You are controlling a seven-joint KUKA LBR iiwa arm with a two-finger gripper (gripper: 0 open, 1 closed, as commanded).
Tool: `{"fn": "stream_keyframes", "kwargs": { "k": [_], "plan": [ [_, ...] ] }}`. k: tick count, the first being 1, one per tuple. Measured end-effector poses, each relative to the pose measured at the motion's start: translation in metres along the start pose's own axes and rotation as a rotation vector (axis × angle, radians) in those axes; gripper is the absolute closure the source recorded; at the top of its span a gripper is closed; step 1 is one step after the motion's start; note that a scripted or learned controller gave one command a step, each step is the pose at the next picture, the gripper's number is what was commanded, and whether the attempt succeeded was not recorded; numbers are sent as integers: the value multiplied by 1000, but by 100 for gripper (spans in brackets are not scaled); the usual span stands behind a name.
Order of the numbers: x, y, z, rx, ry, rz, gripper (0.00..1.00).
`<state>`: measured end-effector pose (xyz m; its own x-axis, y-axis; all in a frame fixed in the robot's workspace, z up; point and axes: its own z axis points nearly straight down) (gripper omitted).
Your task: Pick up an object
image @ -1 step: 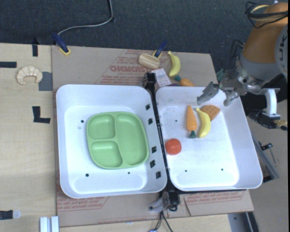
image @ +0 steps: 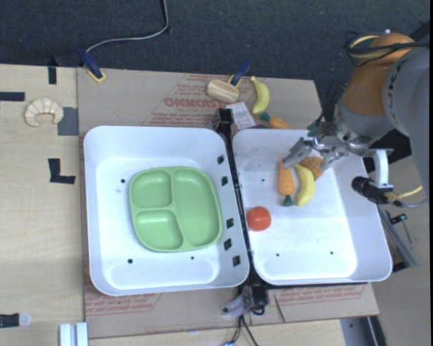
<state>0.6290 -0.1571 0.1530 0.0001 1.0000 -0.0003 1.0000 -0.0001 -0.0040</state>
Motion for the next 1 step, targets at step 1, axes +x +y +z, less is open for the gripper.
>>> {"fn": "stream_keyframes", "kwargs": {
  "k": [1],
  "plan": [
    [11,-7,66,-6,-1,-1,0]
  ]
}}
